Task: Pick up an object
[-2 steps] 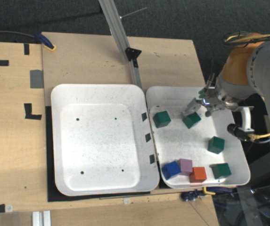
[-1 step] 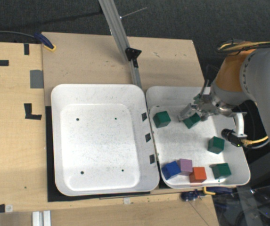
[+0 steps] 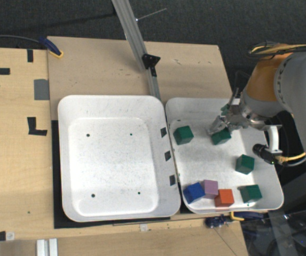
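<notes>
The right bin (image 3: 195,108) holds several small blocks. Green blocks lie at the upper left (image 3: 183,135), in the middle (image 3: 221,137), at the right (image 3: 244,164) and in the lower right corner (image 3: 250,193). Along the front wall a blue block (image 3: 194,191), a purple block (image 3: 210,188) and an orange block (image 3: 225,197) sit close together. My gripper (image 3: 222,126) hangs low over the upper right part of the bin, directly above and touching or nearly touching the middle green block. Its tip hides that block's top edge.
The left bin (image 3: 67,116) sits beside the right one, their walls meeting at the centre. A slanted metal pole (image 3: 134,31) runs down to the bins' back edge. The grey arm with its orange band (image 3: 265,81) and cables (image 3: 273,153) overhangs the right rim.
</notes>
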Controlling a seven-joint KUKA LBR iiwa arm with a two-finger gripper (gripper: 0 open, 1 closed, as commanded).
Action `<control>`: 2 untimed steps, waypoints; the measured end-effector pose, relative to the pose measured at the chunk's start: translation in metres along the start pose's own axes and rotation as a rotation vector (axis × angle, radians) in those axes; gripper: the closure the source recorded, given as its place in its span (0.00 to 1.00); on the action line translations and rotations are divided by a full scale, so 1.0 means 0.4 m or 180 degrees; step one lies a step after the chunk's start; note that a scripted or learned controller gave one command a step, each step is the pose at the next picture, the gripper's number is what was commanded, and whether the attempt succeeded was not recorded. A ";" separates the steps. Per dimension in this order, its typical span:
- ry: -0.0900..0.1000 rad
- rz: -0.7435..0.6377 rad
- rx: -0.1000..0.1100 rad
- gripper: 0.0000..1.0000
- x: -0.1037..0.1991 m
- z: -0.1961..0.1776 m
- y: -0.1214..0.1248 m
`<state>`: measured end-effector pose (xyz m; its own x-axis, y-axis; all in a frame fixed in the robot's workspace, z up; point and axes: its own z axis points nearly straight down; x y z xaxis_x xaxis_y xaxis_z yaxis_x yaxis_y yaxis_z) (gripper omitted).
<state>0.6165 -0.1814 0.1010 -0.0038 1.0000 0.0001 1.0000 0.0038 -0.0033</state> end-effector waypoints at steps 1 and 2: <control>-0.0004 0.0007 -0.0018 1.00 -0.020 -0.120 0.010; -0.0002 0.0006 -0.0017 1.00 -0.020 -0.227 0.020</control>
<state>0.6249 -0.1895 0.1918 -0.0019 1.0000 -0.0007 1.0000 0.0019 0.0020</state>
